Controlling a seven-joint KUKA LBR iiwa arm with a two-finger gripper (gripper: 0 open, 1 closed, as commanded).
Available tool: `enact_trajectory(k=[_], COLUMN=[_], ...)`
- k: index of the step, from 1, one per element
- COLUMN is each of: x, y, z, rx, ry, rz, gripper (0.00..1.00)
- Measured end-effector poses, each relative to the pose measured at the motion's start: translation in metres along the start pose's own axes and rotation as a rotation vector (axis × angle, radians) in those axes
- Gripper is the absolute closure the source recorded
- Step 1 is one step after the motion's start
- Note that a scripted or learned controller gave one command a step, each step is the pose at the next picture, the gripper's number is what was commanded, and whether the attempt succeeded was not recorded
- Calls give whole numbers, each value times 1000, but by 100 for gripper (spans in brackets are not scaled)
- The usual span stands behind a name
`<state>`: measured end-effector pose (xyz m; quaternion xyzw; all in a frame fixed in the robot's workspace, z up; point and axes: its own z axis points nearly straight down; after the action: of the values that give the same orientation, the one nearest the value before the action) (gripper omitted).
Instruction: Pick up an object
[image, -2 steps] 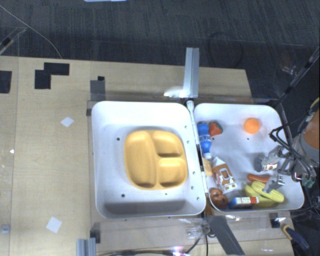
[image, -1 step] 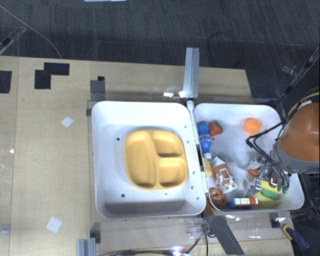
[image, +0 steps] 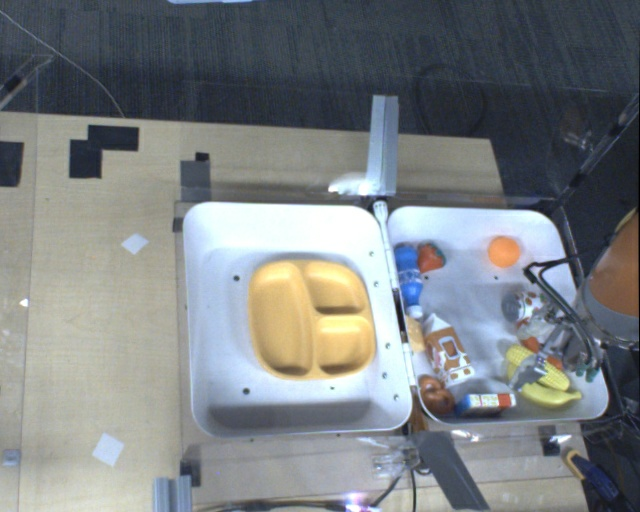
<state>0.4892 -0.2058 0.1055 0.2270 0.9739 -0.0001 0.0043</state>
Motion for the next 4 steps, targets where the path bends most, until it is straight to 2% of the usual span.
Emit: enact_trajectory(k=[1, 2, 3, 4], x=[3, -1, 21, -3], y=[7, 0, 43, -1], z=[-18, -52, -46, -223], rx=[0, 0, 0, 0], ry=[-1, -1, 3, -7], rz=[-182, 64, 415, 104], gripper=[0, 0, 0, 0])
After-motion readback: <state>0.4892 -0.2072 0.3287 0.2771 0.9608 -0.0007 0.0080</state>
